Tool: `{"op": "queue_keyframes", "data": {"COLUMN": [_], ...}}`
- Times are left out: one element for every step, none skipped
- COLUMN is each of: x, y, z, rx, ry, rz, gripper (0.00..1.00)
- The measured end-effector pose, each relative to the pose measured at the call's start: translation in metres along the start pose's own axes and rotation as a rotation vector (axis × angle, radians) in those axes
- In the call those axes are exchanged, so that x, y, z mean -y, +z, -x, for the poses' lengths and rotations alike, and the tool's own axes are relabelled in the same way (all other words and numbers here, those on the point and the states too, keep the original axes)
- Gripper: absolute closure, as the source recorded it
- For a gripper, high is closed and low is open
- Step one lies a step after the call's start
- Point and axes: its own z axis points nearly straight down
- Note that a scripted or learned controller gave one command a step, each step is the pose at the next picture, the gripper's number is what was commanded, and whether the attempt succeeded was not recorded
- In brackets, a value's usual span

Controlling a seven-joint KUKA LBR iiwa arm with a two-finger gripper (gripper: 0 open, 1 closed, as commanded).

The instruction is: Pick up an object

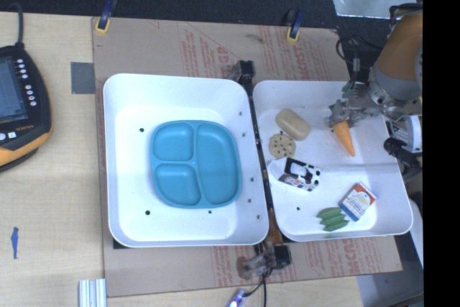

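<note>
Green pod [331, 218]: right bin [374, 226], well apart from jaws
Jaws [345, 113]: over carrot [345, 136] top; grip state cannot be told
Blue plate [195, 163]: left bin [118, 154]

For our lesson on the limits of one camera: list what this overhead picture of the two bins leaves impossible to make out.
- Claw: too small and dark in the camera view to tell whether it grips the orange carrot.
- Arm: cut off at the right.
- Small printed packet: label too small to read.
- Handheld controller: cut off by the left edge.
</note>
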Motion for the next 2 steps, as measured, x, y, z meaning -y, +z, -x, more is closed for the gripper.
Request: {"op": "queue_keyframes", "data": {"x": [0.007,0.004], "y": [0.011,-0.091], "z": [-0.049,-0.128], "rx": [0.000,-0.002], "ry": [0.001,0.002], "rz": [0.002,0.005], "gripper": [1.00,1.00]}}
